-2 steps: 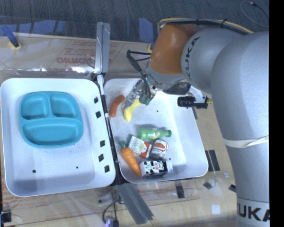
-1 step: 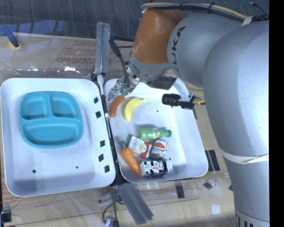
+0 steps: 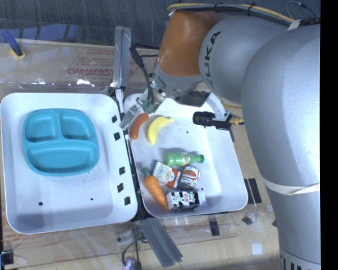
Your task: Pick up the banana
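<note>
Grey arm (image 3: 270, 94) bulk looms closest, hiding much of the right bin (image 3: 225, 167). Crowding is the risk: an orange sausage-like piece (image 3: 138, 125) touches the banana (image 3: 156, 128), so a close could catch the wrong item. The tool (image 3: 146, 103) hovers just above-left of the banana, at the bin's upper left; its state I cannot tell.

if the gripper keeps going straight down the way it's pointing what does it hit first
Probably the orange sausage-shaped toy beside the banana; the gripper sits at its upper end, near the right bin's left wall. Depth is unclear from this slant.
</note>
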